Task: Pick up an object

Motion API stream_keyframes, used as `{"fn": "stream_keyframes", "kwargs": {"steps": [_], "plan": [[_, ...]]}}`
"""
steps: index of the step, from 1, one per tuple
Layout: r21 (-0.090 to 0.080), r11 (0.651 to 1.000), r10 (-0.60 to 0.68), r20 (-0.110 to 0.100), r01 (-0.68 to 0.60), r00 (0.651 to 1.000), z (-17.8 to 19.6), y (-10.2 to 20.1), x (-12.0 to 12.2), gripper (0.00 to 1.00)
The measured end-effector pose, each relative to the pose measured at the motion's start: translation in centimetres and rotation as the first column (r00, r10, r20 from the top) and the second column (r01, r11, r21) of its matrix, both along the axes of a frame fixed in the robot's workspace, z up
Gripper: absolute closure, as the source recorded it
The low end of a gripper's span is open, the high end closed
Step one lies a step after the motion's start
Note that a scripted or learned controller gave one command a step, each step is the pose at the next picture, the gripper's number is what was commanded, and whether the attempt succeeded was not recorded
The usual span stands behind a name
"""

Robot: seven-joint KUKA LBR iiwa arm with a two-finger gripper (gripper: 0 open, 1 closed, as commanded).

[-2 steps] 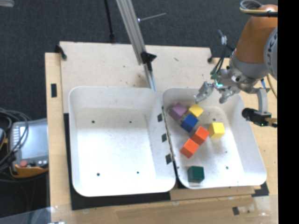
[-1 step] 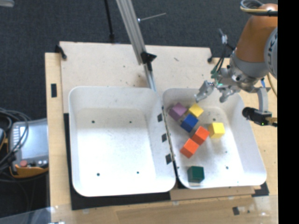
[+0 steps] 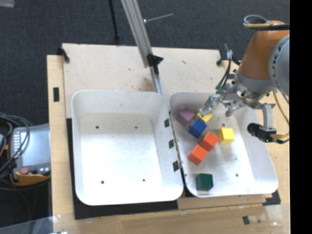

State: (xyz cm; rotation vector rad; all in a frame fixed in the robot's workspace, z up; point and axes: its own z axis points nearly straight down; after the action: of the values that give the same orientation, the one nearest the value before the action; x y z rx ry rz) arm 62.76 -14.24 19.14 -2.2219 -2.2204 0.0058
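Observation:
The right bin holds several small blocks. A purple block, a blue cube and a small yellow piece cluster at its far left. Two orange blocks lie end to end in the middle, with a yellow cube to their right. By the near rim lies a dark green cube. My gripper hangs over the far part of this bin, open, with nothing between its fingers. Its left fingertip is just above the small yellow piece.
The left bin sits beside the right one, sharing a middle wall. A slanted aluminium post comes down to the bench behind the bins. A black cable part hangs off the wrist over the right bin's right side.

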Motion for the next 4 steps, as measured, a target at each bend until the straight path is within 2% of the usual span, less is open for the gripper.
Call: {"fn": "stream_keyframes", "kwargs": {"steps": [1, 2, 3, 4], "plan": [[0.0, 1.0, -0.002, 0.002, 0.002, 1.0, -5.8, -0.7, 0.6, 0.0], [0.0, 1.0, 0.002, 0.028, -0.002, 1.0, -6.9, -0.6, 1.3, 0.0], [0.002, 1.0, -0.002, 0.021, 0.002, 1.0, -5.9, -0.8, 1.2, 1.0], [0.001, 1.0, 0.0, 0.009, 0.0, 1.0, -1.4, -1.0, 0.8, 1.0]]}}
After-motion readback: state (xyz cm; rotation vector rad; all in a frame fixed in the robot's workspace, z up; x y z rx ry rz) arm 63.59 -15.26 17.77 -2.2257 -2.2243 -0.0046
